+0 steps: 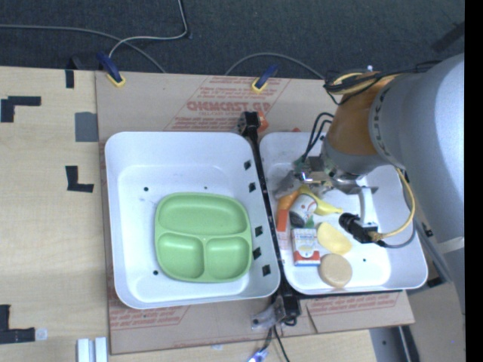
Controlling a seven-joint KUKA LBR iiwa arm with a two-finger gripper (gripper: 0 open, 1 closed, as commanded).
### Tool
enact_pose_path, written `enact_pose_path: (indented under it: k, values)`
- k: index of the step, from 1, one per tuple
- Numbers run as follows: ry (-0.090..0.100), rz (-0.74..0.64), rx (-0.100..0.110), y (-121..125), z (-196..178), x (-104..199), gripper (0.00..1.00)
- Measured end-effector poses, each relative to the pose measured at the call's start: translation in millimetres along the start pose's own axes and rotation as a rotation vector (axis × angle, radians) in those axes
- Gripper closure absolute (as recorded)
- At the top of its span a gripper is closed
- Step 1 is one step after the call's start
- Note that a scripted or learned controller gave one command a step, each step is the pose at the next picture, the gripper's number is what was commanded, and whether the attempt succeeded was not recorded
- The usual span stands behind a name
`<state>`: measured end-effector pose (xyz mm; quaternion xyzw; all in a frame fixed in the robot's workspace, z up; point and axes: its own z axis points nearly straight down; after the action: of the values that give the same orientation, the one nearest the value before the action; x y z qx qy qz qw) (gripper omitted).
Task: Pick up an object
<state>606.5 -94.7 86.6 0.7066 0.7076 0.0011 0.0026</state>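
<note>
Fingers [302, 178] low in right bin [392, 274], state unclear, so I'd drop straight onto banana [326, 206] beside the lemon [333, 237], avoiding the box [305, 245].

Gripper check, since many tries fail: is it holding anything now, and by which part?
It cannot be told. The gripper is down among the items in the right bin, with its tips hidden by the wrist.

1 fixed camera looks down at a slant on my worktop [45, 202] and 2 bins [124, 153]; I reach in from its right.
</note>
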Motion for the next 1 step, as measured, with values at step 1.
enact_pose_path:
  k: [1]
  values:
    - [0.002, 0.000, 0.002, 21.0, 0.6, -5.0, 0.00]
